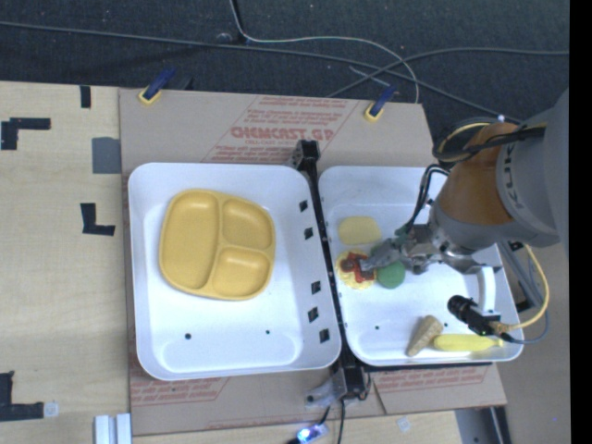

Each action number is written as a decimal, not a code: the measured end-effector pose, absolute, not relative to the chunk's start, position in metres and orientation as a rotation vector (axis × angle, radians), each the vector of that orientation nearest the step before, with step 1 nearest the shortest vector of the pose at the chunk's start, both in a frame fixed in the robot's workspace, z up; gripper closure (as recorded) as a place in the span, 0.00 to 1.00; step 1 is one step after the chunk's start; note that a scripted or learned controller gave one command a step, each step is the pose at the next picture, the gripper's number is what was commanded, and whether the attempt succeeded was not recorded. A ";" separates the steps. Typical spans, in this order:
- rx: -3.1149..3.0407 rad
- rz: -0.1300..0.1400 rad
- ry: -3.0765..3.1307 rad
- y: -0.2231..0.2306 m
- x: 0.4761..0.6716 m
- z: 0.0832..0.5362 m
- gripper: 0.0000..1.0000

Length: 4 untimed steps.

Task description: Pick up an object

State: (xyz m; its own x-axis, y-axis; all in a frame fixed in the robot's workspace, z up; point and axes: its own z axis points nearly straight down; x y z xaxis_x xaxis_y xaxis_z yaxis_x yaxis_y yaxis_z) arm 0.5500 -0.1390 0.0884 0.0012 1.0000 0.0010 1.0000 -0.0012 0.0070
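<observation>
touching fingers (375,265): green ball (391,276), red-yellow toy (354,269)

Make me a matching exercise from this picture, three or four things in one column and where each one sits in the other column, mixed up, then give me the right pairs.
Things:
1. yellow divided plate
2. banana
3. ice cream cone
4. green ball

Places:
A. right bin, just under the hand
B. left bin, on its own
C. right bin, along the near wall by the right corner
D. right bin, near the near wall, just left of the banana

Pairs: 1-B, 2-C, 3-D, 4-A
</observation>
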 end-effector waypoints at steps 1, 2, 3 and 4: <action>2.211 0.014 2.219 -0.137 0.552 0.100 1.00; 2.218 0.002 2.220 -0.145 0.558 0.156 1.00; 2.217 0.003 2.221 -0.141 0.560 0.218 1.00; 2.219 0.001 2.222 -0.141 0.560 0.238 1.00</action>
